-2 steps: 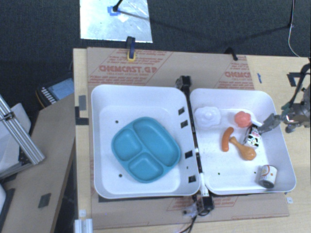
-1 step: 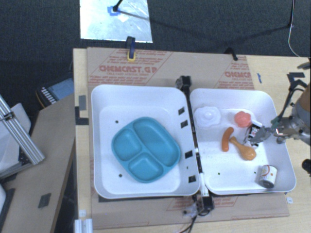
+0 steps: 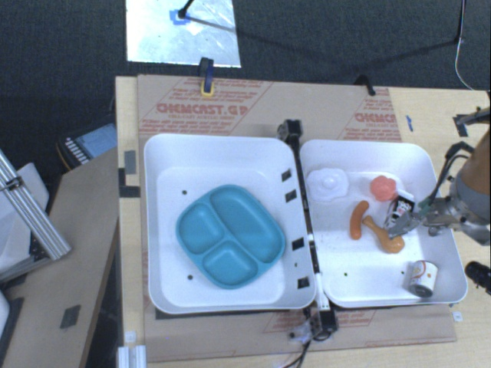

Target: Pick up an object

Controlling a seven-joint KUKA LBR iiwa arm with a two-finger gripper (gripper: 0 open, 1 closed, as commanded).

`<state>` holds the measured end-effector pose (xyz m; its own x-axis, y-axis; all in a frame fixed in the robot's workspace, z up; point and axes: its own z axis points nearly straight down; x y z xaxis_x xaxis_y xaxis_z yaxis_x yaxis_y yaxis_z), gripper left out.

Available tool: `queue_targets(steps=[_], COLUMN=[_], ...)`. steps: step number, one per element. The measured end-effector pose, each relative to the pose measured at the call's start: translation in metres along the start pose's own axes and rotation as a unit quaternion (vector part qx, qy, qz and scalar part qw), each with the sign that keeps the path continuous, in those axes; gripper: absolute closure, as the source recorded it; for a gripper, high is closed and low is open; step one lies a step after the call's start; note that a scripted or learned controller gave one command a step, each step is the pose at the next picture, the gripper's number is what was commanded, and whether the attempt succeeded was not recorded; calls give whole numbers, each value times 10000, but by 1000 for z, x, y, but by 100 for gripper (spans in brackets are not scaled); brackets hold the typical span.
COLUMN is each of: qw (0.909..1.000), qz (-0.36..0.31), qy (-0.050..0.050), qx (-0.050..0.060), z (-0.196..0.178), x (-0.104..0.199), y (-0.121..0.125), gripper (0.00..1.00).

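Four objects: all lie loose in the right white bin (image 3: 430,159).
Nearest target: tan bent plastic piece (image 3: 381,236), touching an orange sausage-shaped toy (image 3: 357,219).
Others: pink round lump (image 3: 383,186), white domed lid (image 3: 328,182), small grey-white can (image 3: 421,277).
Gripper (image 3: 400,213): low over the tan piece; grip unreadable from here.
Progress: nothing lifted yet; grasp and raise remain.
Left bin (image 3: 165,167): teal divided plate (image 3: 229,234).

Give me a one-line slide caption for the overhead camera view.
Claw low in the right bin over small items; blue divided tray in the left bin.
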<state>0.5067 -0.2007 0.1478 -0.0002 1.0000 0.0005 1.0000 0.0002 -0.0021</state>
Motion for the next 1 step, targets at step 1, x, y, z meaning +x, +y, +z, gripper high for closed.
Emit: queue_targets(steps=[1], qw=[10000], qz=[-3], qy=[3], qx=[1], z=[43], x=[-3], y=[-4], gripper=[0])
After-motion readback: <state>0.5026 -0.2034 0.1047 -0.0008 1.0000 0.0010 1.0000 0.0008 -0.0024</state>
